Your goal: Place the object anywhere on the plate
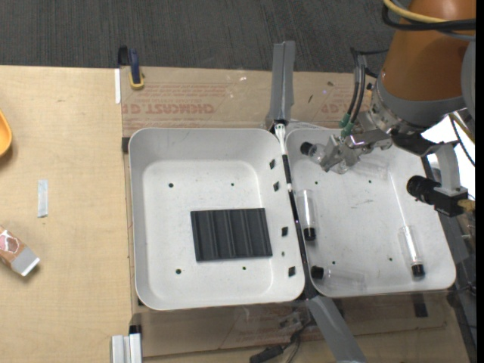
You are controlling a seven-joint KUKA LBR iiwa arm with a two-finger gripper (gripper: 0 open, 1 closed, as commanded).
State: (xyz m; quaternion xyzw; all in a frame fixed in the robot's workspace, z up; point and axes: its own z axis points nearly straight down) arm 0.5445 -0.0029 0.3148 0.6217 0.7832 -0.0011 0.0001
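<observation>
Flanking white bins (144,203), cardboard bench (68,142), carpet (189,13)

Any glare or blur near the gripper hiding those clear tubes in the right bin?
Camera view: lighting even, shadows soft; clear tubes fade into the white right bin, only their black caps stand out; the gripper looks slightly soft; the dark plate is crisp.

Two shallow white bins sit side by side on a bench, seen from above. The left bin (151,203) holds a dark ribbed plate (231,234) — flat, near its centre. The right bin (423,274) holds clear tubes with black caps (307,216), and the gripper (338,156) hangs over its far-left corner
</observation>
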